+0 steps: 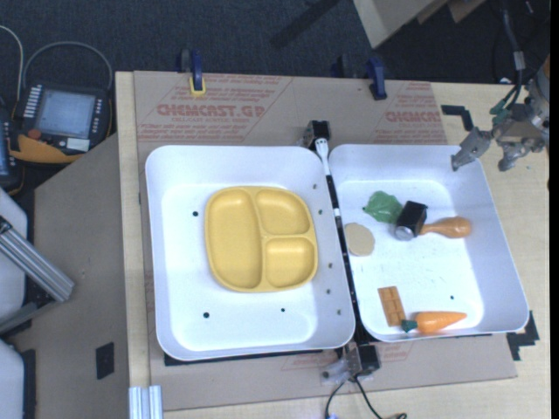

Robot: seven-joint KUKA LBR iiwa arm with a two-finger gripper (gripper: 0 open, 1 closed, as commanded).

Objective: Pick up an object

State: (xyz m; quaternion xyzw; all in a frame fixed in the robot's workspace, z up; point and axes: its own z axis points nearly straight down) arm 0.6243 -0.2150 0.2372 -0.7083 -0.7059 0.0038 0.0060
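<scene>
We saw two white bins side by side on the bench; the left bin held a yellow divided plate, three compartments, lying flat near the bin's middle; the right bin held the loose items. Near its top-centre lay a green piece, w/ a small black-and-silver object just beside it on the right, touching the end of a tan, wooden-looking handle; a pale round disc sat near the bin's left wall, below the green piece. Toward the front edge lay an orange-brown rectangular block and, right of it, a toy carrot, green end pointing left; block & carrot near each other, apart from the upper group.

The gripper sat at the upper right, over the right bin's far corner, well apart from every item; its two fingers looked spread, nothing between them.
</scene>
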